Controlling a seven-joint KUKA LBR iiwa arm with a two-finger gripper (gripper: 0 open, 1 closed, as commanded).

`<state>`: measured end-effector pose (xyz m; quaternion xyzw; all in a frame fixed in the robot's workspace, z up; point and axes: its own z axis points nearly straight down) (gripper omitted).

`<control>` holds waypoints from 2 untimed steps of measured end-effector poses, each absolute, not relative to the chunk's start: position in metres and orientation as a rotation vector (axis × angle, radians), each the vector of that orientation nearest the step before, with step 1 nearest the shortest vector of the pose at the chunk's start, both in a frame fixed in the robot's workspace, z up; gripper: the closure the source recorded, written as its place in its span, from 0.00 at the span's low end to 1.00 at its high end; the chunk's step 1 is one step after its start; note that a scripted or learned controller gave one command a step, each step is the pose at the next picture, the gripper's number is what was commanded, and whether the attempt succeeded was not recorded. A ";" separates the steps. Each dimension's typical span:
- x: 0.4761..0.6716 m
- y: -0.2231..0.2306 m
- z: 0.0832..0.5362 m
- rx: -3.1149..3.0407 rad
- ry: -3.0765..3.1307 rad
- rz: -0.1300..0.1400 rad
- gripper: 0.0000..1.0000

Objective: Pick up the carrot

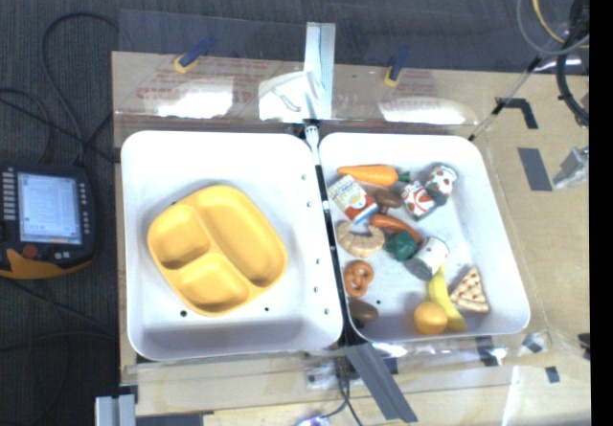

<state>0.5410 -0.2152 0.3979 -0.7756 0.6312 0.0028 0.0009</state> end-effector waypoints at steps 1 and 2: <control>0.502 -0.208 0.391 -2.712 1.580 0.005 1.00; 0.485 -0.205 0.364 -2.940 1.098 0.006 1.00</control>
